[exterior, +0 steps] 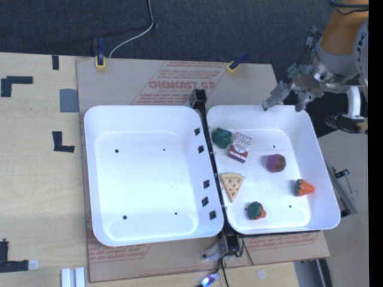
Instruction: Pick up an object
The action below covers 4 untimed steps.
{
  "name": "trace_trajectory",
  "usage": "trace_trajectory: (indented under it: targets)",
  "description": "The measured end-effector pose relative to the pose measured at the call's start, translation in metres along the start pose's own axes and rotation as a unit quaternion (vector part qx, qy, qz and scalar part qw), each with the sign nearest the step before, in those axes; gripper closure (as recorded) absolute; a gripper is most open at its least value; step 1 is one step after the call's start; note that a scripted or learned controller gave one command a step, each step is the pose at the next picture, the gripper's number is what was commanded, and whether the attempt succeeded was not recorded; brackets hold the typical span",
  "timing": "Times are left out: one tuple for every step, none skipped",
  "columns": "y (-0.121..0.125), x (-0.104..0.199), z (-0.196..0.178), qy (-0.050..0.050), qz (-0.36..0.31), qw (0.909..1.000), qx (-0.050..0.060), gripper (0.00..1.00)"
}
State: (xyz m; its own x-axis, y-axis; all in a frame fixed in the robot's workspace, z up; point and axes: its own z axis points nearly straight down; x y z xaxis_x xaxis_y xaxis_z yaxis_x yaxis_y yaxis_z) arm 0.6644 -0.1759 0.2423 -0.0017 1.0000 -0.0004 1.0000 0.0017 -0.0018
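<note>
The gripper (286, 102) hung over the far rim of the right bin (317, 160), its two fingers spread apart with nothing between them. All the objects lay below and to its left in that bin: a green toy (221, 137) and a red-and-white packet (239, 147) nearest, then a purple ball (275, 162), a pizza slice (231, 185), an orange-red piece (303, 188) and a green-red piece (255, 210). The arm (344, 34) reached in from the upper right, wrist angled down-left.
</note>
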Motion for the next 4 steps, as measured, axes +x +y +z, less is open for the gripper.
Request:
trace_trajectory:
  targets:
    - [0.005,-0.051,-0.123,-0.003,0.001,1.0,-0.006,0.0]
    - [-0.013,0.026,-0.148,0.001,-0.003,1.0,-0.001,0.0]
    - [-0.107,0.103,-0.287,0.001,-0.004,1.0,-0.008,0.0]
    - [-0.105,0.217,-0.292,0.001,-0.006,1.0,-0.001,0.0]
